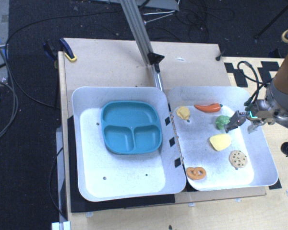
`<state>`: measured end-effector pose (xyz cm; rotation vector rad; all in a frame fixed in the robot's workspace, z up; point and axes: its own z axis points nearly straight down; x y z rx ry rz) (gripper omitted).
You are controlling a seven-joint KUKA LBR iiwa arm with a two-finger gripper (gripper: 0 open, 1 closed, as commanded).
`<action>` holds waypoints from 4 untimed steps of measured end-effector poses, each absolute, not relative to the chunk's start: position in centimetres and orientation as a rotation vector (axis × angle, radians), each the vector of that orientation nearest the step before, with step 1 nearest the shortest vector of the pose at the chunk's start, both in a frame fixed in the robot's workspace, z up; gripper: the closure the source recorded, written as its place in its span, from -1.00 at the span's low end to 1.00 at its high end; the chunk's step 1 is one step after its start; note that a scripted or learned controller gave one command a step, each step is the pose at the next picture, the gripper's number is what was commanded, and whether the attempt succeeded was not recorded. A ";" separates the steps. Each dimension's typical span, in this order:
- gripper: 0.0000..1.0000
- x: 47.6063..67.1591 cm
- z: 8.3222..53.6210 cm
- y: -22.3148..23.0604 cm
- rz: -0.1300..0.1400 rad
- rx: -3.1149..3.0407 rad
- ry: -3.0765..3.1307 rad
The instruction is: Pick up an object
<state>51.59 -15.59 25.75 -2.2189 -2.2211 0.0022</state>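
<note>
Broccoli (222, 121), knobbly green, beside dark metal pincer (240, 121) in white bin (264, 143).

A: Setting? Lab, robotics test cell.

B: Evidence?

A: Plywood bench (134, 63) on dark carpet, loose black cables (24, 28) trailing across the floor, metal camera pole (137, 25) bolted upright. Two white bins (84, 128) side by side, toy food in one (plastic, not real). Nothing domestic about it.
</note>
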 end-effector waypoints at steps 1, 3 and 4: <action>-1.00 51.6 25.8 -15.6 0.001 -2.220 -2.222; -1.00 51.4 17.2 -15.3 0.004 -2.220 -2.217; -1.00 51.5 10.8 -14.8 0.005 -2.218 -2.217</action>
